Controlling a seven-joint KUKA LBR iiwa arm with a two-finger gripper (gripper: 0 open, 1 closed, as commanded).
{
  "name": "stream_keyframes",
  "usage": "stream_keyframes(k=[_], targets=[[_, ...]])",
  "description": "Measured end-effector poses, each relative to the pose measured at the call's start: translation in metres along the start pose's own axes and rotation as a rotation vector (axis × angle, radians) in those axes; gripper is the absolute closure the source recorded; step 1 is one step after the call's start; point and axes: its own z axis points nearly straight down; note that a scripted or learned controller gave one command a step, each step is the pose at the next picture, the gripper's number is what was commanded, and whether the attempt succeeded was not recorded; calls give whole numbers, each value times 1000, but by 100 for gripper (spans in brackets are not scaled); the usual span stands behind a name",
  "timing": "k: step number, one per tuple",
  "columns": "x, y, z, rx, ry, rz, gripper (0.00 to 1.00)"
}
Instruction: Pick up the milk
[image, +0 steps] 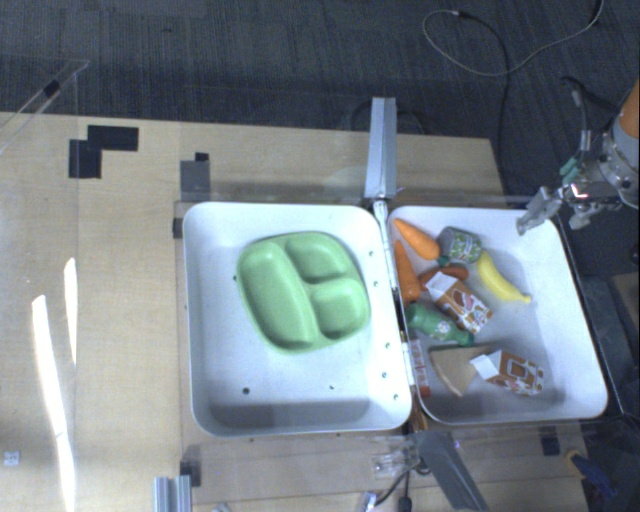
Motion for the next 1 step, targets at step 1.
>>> stream_keyframes(k=[1], targets=[[-16, 15, 39, 2, 1, 170, 0]])
